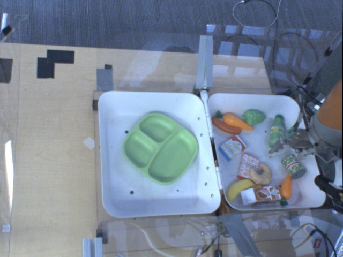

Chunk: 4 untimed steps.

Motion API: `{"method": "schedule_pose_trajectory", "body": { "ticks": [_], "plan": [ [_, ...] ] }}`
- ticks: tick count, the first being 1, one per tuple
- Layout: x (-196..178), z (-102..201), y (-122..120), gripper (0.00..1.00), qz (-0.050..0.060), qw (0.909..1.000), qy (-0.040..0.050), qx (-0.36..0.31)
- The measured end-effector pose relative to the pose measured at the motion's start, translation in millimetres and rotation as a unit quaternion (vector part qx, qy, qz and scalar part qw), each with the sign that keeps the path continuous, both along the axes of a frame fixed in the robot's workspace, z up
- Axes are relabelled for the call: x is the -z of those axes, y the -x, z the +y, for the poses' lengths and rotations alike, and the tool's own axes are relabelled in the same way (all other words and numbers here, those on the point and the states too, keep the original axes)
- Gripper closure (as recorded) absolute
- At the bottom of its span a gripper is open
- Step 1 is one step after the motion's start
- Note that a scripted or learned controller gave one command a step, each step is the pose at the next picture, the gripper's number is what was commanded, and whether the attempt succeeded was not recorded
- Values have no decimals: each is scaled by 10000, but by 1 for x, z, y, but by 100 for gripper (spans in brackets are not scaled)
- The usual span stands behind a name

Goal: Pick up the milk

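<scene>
The milk (pixel 231 147) is a small blue and white carton lying tilted in the left half of the right bin (pixel 257 101). My gripper (pixel 288 145) hangs over the right side of that bin, between a green bottle (pixel 276 129) and a small can (pixel 293 166). It is well to the right of the milk and does not touch it. The grey arm with its orange band (pixel 329 111) comes in from the right edge.
Around the milk lie a carrot (pixel 236 121), a leafy green vegetable (pixel 253 116), a red and white carton (pixel 248 165), a doughnut (pixel 261 174), a banana (pixel 239 188), a brown box (pixel 262 195) and a small carrot (pixel 286 187). The left bin (pixel 115 191) holds a green divided plate (pixel 161 148).
</scene>
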<state>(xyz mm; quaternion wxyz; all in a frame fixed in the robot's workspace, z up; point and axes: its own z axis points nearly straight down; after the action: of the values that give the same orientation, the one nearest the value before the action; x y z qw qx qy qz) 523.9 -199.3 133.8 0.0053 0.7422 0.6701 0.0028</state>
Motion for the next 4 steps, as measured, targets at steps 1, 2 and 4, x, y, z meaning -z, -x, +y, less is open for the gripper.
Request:
{"method": "schedule_pose_trajectory", "body": {
  "ticks": [1, 2, 4],
  "plan": [
    [36, 55, 25, 0, -116, 9982, 56, -590],
    [36, 90, 27, 0, -124, 9992, 40, -379],
    [37, 79, 25, 0, -105, 9479, 100, -3183]
  ]
}}
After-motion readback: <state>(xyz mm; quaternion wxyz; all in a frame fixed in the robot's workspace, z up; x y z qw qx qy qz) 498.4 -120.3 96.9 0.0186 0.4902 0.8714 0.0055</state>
